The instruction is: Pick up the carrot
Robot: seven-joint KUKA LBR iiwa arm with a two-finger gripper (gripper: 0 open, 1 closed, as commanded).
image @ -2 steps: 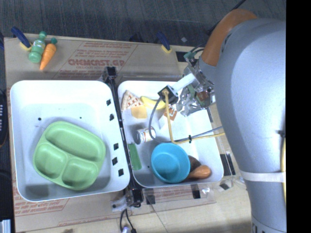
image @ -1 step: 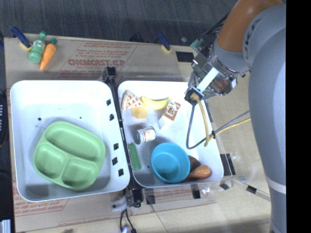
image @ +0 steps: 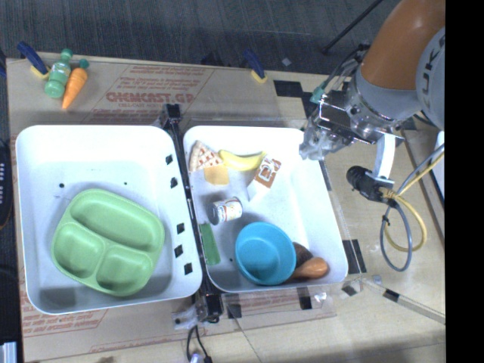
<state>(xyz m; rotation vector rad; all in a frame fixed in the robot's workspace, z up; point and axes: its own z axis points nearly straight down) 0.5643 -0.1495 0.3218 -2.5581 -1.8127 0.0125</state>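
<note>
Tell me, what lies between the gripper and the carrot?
In the camera view, the gripper hovers at the right bin's upper right edge; the carrot lies outside, upper left. Between them lie brown board and a blue clamp.

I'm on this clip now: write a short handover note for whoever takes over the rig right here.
Gripper: above the right bin's far right rim, holding nothing that I can see; finger state unclear.
Carrot: lies outside both bins on the cardboard sheet at the far left corner, next to a green bottle.
Done: nothing yet, the carrot is untouched.
Left: cross over the left bin to that corner, grasp the carrot and lift it.
</note>
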